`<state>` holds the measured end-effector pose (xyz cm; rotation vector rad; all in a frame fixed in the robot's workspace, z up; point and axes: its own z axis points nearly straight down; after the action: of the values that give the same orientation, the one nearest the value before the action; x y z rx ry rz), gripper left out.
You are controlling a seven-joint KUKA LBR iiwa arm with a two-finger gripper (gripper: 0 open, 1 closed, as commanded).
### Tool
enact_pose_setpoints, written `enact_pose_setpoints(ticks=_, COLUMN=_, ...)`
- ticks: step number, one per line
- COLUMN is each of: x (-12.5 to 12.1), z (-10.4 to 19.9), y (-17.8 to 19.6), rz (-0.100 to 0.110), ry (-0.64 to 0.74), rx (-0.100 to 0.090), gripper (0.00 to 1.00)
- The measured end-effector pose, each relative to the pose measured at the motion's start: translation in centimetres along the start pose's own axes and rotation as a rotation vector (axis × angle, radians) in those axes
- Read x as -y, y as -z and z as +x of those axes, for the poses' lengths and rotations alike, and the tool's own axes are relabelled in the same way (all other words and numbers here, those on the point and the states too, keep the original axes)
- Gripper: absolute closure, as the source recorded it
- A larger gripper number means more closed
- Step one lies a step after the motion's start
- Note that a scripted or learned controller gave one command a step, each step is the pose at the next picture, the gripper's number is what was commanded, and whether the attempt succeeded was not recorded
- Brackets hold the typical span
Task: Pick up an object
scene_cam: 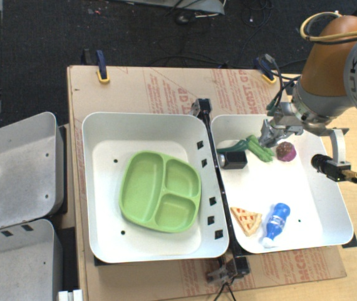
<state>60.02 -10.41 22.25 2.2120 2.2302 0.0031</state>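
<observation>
Grey arm with orange band reaching in from the right, gripper (271, 132) low over the right white bin (316, 193); finger state impossible to tell. Just below it: a green ridged plastic piece (258, 148), a small purple round object (285, 151), a black block (234, 160). Farther forward, an orange waffle-patterned wedge (246, 220) beside a small blue bottle (275, 220). In the left white bin (103, 137), a light green divided plate (160, 192).

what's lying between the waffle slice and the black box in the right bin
Nothing: the camera view shows bare white bin floor between the waffle slice and the black box.
</observation>
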Motion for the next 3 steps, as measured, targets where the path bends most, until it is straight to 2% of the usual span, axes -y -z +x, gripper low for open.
enact_pose_setpoints(ticks=2, x=1.1, z=10.5, y=1.4, rz=0.002, ry=-0.001, rx=0.000, gripper=1.00)
enact_pose_setpoints(ticks=3, x=0.8, z=14.9, y=0.6, rz=0.003, ry=-0.002, rx=0.001, gripper=1.00)
